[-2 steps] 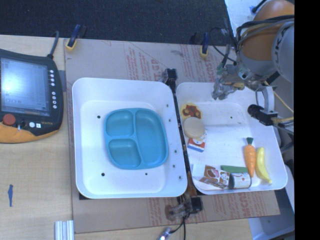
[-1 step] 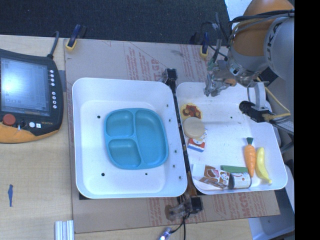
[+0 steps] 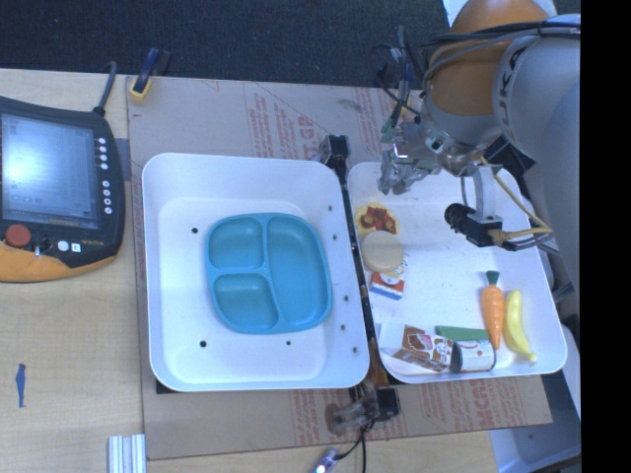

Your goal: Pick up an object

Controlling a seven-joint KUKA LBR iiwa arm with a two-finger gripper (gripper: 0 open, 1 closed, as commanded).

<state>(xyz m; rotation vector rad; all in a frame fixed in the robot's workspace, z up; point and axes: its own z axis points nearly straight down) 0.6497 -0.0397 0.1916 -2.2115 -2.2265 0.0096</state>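
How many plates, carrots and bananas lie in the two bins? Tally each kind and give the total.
Blue plate: 1
Carrot: 1
Banana: 1
Total: 3

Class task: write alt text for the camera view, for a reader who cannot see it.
A grey robot arm's gripper hovers over the far corner of the right bin, which holds a carrot, a banana and small packets. The left bin holds a blue divided plate.
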